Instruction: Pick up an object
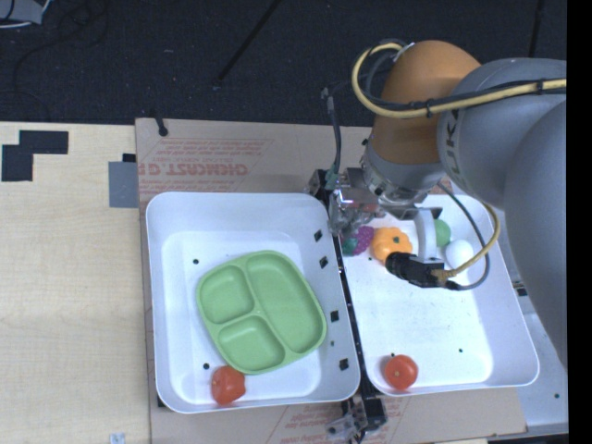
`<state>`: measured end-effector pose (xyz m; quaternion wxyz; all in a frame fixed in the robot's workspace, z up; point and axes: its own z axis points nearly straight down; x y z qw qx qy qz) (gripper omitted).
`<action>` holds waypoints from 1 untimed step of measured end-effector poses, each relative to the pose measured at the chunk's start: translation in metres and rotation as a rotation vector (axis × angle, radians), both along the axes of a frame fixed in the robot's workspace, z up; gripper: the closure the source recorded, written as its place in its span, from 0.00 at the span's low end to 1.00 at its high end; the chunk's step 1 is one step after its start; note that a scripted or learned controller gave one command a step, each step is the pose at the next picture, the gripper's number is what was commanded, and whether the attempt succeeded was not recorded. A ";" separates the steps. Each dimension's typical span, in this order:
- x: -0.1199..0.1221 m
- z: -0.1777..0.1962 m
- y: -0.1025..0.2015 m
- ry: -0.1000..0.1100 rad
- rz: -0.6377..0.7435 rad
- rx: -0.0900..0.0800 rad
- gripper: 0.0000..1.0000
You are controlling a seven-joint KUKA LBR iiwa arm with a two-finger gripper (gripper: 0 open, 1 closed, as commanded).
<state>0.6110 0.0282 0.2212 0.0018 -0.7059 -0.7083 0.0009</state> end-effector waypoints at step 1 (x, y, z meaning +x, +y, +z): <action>0.004 -0.005 0.044 -0.001 0.000 -0.001 1.00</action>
